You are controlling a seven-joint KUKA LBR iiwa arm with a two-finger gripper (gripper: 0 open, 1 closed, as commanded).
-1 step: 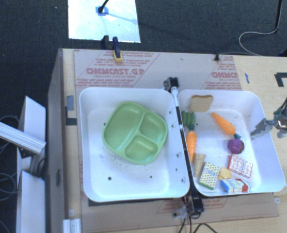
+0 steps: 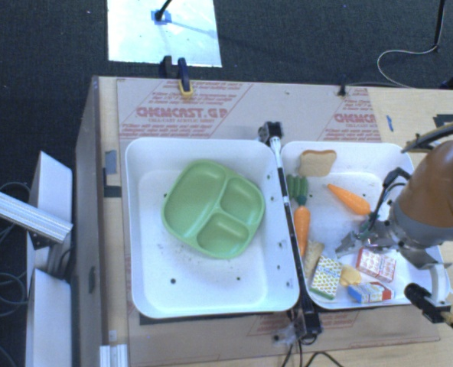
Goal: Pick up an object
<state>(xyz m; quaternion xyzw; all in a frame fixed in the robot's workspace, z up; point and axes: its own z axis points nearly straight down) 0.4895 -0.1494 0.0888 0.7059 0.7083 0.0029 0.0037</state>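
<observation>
The right bin [image 2: 418,153] holds toy food. A bread slice [image 2: 318,161] lies at its back left, with an orange carrot [image 2: 349,199] in the middle. A second carrot [image 2: 301,224] and a green vegetable [image 2: 297,188] lie along the left wall. Near the front are a patterned cracker box [image 2: 326,276], a yellow block [image 2: 351,275], a red-and-white packet [image 2: 376,264] and a small red box [image 2: 370,292]. My gripper [image 2: 364,241] hangs low over the bin, just behind the red-and-white packet and in front of the middle carrot. Nothing visibly hangs from it.
The left bin [image 2: 158,281] carries a green divided plate [image 2: 213,209]. A black divider bar [image 2: 286,205] runs between the bins. My arm's orange band [image 2: 437,186] covers the right bin's right side. Cables lie at the bench's right edge.
</observation>
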